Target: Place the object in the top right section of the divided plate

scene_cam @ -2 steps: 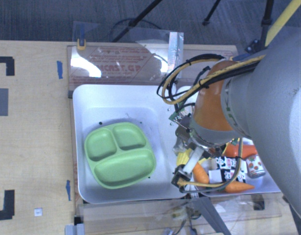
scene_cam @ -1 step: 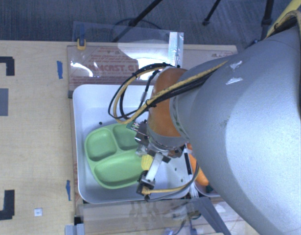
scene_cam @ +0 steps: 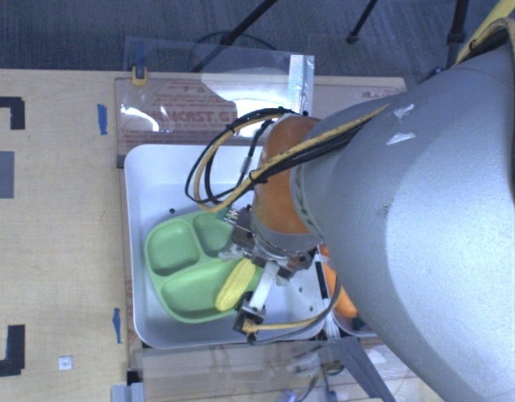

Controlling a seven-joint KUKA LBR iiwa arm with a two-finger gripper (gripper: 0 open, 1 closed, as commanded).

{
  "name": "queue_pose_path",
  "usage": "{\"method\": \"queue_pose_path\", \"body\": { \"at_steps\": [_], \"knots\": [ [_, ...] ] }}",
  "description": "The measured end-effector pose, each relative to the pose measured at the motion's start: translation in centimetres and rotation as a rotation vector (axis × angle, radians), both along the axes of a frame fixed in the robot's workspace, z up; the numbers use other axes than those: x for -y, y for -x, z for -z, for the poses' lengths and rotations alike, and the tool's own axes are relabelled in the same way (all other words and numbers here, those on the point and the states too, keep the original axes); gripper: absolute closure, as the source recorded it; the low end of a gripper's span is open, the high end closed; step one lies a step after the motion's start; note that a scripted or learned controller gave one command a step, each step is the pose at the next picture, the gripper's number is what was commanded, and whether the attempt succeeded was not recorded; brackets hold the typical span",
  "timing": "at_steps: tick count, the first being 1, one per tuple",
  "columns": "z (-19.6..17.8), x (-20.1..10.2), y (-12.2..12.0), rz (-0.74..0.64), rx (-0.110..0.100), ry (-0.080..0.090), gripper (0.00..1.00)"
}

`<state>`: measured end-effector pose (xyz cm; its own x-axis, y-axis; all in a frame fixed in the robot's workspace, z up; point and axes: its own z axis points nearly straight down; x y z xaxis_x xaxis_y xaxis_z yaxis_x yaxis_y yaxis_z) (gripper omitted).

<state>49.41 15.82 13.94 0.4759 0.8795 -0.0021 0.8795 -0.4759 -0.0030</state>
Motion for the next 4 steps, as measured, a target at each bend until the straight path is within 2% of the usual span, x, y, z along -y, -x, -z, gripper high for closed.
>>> {"method": "queue_pose_path", "body": {
  "at_steps": [4],
  "knots": [
    [0.00, 0.00, 0.00, 0.000, 0.000, 0.000, 0.00]
  ]
}}
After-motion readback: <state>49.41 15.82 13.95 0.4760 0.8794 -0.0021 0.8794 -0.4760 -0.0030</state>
